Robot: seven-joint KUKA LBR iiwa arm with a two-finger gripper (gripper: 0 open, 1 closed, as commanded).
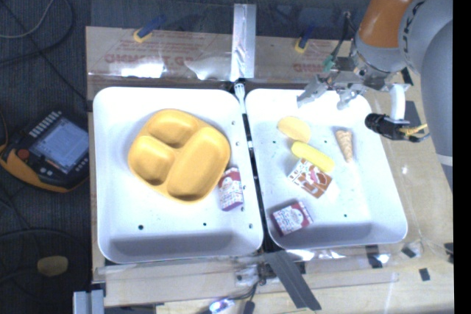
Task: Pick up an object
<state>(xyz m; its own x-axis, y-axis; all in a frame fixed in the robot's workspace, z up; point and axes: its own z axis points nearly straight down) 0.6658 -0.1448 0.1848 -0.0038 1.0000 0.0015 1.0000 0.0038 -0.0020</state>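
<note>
On the floor at the far left a handheld control pendant is seen, well apart from the bench. In the left bin a large yellow three-lobed dish is laid upside down, and a small red-and-white packet is set just beside its lower right edge, near the wall shared by the two bins.

In the right bin five small things are spread out: a red-and-white pouch near the front, a printed carton above it, a yellow banana-like piece touching the carton's upper edge, a pale yellow rounded piece just above that, and an orange cone-shaped piece lying apart to the right.

The gripper is held above the back rim of the right bin, its fingers spread apart, and nothing is seen between them. All the objects lie flat in the bins, so no pick is judged to be made yet. The whole of the task appears to be left: a target is to be chosen, the descent made, the fingers closed and the thing lifted. The pale yellow rounded piece is judged the nearest candidate.
</note>
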